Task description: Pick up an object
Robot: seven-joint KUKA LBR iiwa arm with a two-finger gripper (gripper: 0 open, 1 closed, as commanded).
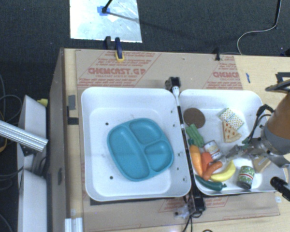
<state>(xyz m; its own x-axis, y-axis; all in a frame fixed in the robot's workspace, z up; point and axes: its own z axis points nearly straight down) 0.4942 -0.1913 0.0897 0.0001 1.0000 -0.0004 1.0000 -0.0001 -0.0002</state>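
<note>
Worktop with two white bins; jaws [237,151] low in right bin [253,100] beside banana [223,173] (spread unclear), nothing lifted; pick pending.

Divided plate [140,149] lies in the left bin [94,105] — food items crowd the right bin [253,100].
</note>
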